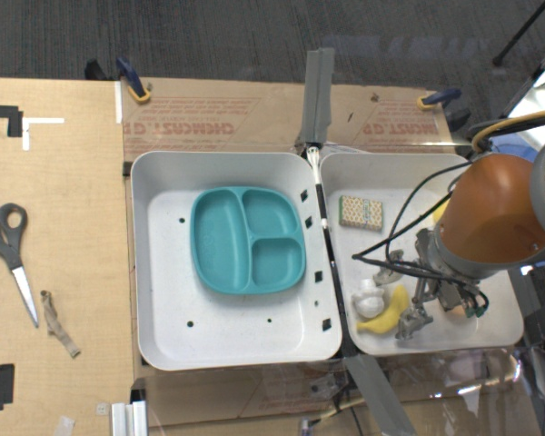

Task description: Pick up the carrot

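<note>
Near the front edge of the right-hand shallow white plastic bin, the metal two-finger gripper sits low over the bin floor, tangled in black cables. It is too small and cluttered here to tell whether it is open or closed, and nothing can be seen held in it. Touching or just beside its left side lies a curved yellow toy banana, with a small white lumpy object just above the banana's upper end. Just right of the gripper, tucked under the wrist, a small orange-tan piece shows; it appears to be the carrot, mostly hidden by the arm, resting on the bin floor beside the gripper rather than in it. Above these, the arm's broad orange band covers the right half of this bin.

In the left-hand shallow white plastic bin a teal plastic plate with three compartments lies flat near the middle. Farther back in the right bin, a pale speckled rectangular sponge-like block lies well apart from the gripper.

On the tan bench to the left lie grey-handled metal scissors. Behind both bins, a brown printed cardboard sheet is held by two blue clamps.
</note>
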Motion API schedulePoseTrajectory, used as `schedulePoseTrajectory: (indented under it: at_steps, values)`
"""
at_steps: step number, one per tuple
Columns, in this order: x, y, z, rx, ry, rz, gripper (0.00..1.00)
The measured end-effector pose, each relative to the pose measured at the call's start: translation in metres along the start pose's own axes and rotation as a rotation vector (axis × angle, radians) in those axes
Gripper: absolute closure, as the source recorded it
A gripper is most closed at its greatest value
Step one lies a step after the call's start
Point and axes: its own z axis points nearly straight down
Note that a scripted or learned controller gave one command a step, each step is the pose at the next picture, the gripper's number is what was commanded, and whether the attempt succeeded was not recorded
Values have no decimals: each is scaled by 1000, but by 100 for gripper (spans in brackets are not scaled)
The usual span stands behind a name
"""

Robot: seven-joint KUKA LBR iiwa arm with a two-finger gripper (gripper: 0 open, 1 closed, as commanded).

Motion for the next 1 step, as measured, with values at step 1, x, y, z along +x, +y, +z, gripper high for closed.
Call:
schedulePoseTrajectory:
  at_steps: [1]
  values:
    - [-30, -41, 0, -2, -1, -430, 0]
